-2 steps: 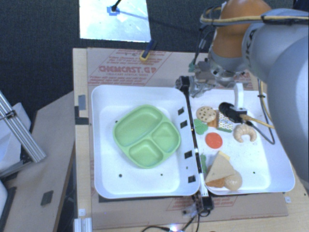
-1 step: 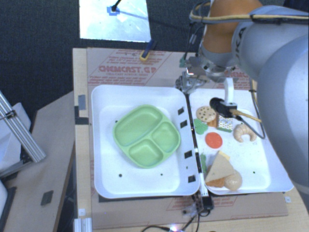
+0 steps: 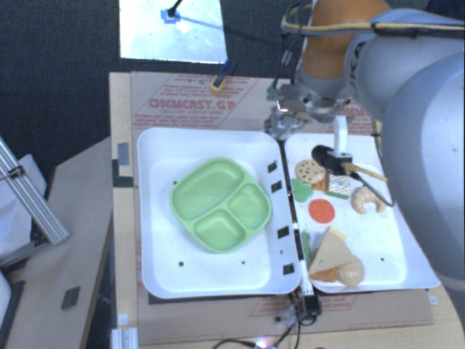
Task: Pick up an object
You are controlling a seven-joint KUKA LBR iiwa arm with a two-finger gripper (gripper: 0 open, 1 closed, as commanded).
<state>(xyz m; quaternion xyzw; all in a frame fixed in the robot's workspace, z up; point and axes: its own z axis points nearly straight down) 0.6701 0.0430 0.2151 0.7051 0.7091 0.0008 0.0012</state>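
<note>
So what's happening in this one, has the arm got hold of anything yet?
Not that the view shows. The arm's hand sits over the far rim between the two bins, with nothing visible in it. The left bin holds a green divided plate. The right bin holds small play-food pieces, among them a cookie, a red disc, a croissant and a sandwich wedge, all lying loose.
</note>
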